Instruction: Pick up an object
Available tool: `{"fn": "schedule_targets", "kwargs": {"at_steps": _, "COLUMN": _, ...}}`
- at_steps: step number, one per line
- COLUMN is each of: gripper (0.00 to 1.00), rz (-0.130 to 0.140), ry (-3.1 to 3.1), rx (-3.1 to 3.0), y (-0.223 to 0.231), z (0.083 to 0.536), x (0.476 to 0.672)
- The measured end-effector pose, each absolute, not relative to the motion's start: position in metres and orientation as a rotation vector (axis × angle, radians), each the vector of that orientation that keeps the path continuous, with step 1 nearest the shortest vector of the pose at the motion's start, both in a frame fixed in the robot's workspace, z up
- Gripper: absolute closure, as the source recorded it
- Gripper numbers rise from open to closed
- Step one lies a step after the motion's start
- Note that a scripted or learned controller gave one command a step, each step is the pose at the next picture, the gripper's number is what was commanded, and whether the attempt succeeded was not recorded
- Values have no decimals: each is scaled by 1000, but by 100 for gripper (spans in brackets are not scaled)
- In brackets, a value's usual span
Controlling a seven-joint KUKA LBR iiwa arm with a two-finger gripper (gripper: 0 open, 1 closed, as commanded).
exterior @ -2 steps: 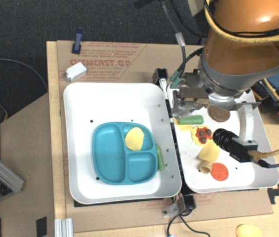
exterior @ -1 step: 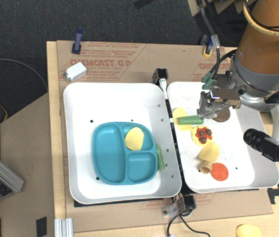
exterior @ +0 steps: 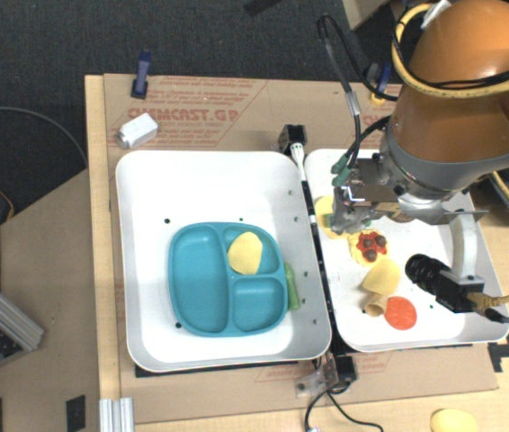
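Observation:
My gripper (exterior: 345, 212) hangs low over the back left part of the right bin (exterior: 470, 331). Right beneath it, by the bin's left wall, lies a pale yellow thing (exterior: 325, 214), partly hidden by the gripper. Just to the right sits a yellow piece topped with dark red berries (exterior: 370, 246). Nearer the front are a cream wedge (exterior: 380, 283) and an orange-red round piece (exterior: 401, 313). In the left bin (exterior: 147, 241), a teal divided plate (exterior: 202, 282) carries a yellow oval item (exterior: 245, 253) in its upper right compartment.
A green strip (exterior: 291, 288) lies against the plate's right edge. A white block (exterior: 138, 131) and a blue clip (exterior: 141, 74) rest on the cardboard behind the left bin. A black clamp (exterior: 292, 139) sits where the bins meet at the back.

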State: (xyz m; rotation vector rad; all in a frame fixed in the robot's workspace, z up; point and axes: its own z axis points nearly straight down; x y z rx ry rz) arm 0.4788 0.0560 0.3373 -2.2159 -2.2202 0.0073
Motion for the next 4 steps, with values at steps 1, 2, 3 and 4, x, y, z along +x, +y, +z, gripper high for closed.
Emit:
{"fn": "schedule_targets", "kwargs": {"at_steps": 1, "gripper": 100, "rz": -9, "ry": -2230, "rx": -2216, "y": 108, "z": 385, "x": 480}}
{"fn": "schedule_targets", "kwargs": {"at_steps": 2, "gripper": 100, "rz": 13, "ry": -2216, "rx": -2219, "y": 102, "z": 309, "x": 478}}
{"fn": "schedule_targets", "kwargs": {"at_steps": 3, "gripper": 100, "rz": -17, "ry": -2230, "rx": -2219, "y": 140, "z": 401, "x": 480}}
{"fn": "schedule_targets", "kwargs": {"at_steps": 4, "gripper": 100, "rz": 22, "ry": -2212, "rx": -2220, "y": 126, "z": 265, "x": 477}}
